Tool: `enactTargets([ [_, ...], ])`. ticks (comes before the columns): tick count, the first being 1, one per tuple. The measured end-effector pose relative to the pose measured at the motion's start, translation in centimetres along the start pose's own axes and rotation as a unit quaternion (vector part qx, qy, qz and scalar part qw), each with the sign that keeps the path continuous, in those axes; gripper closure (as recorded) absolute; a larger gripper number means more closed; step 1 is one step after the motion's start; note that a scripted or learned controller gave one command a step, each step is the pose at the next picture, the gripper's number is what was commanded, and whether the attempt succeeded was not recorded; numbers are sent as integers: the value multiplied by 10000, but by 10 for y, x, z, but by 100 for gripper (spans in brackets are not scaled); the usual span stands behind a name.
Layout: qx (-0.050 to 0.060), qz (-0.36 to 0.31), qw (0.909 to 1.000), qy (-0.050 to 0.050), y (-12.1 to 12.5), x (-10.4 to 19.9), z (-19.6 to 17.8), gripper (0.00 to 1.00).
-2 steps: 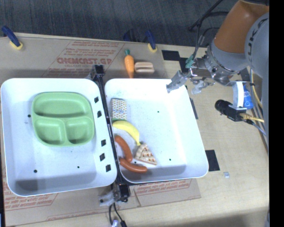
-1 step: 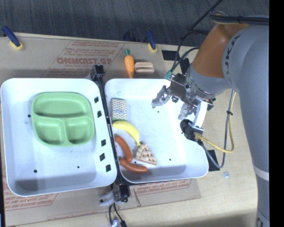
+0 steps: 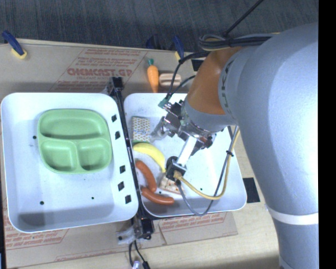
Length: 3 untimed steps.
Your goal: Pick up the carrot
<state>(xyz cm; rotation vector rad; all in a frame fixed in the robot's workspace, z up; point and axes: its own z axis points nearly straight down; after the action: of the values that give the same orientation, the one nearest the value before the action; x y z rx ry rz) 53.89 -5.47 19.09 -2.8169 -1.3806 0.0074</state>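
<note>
The carrot (image 3: 152, 77), orange with a green top, lies on the cardboard just beyond the far rim of the right bin (image 3: 235, 198), outside both bins. My gripper (image 3: 161, 129) hangs low over the right bin's far left part, nearer the camera than the carrot and apart from it. It is above a grey textured piece (image 3: 139, 128). Nothing shows held at the gripper.
A yellow banana (image 3: 149, 152) and two reddish sausages (image 3: 146, 174) (image 3: 157, 198) lie along the right bin's left side. A pale wooden piece (image 3: 169, 80) sits right of the carrot. The left bin (image 3: 17, 206) holds a green divided plate (image 3: 74, 140). A black clip (image 3: 116, 84) stands at the bins' shared far corner.
</note>
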Motion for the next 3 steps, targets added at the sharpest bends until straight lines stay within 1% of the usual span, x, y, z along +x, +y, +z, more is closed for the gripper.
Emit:
enactTargets([
  [1,2,-49,10000,1,8,-36,0,0],
  [2,7,666,9978,0,-61,-16,0,0],
  [3,-15,1827,9832,9,-53,-33,0,0],
])
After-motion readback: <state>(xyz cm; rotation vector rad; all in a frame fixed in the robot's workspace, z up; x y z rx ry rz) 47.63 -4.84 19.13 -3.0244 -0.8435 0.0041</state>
